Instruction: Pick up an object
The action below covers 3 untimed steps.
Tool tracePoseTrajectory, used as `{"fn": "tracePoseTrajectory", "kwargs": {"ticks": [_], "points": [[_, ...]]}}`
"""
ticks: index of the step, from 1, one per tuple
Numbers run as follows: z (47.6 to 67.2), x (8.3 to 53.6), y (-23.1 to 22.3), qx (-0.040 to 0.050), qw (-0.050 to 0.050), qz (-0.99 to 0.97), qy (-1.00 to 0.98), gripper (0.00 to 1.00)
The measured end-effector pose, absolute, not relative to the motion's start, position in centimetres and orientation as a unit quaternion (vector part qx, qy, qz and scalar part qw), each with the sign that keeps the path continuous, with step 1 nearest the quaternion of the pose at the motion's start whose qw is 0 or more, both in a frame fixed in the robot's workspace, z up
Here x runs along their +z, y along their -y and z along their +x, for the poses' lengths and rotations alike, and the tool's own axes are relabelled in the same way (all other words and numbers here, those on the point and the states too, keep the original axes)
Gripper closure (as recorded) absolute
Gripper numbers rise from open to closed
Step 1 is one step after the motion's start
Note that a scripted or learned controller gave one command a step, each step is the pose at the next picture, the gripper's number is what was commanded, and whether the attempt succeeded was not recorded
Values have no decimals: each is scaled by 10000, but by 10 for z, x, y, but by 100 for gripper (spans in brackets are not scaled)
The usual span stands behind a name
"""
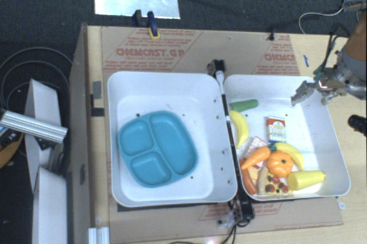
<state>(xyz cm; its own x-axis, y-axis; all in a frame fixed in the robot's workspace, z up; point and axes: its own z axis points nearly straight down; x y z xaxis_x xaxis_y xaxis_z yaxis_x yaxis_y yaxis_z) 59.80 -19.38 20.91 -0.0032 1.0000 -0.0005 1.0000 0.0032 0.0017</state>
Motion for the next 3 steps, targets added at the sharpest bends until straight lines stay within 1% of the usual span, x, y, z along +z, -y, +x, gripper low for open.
{"fn": "tracePoseTrajectory", "kwargs": {"ticks": [1,2,3], "points": [[545,82,188,36,4,7084,-7058,0],[645,90,153,44,62,7033,-7109,0],[670,86,78,25,20,7036,-7106,0]]}}
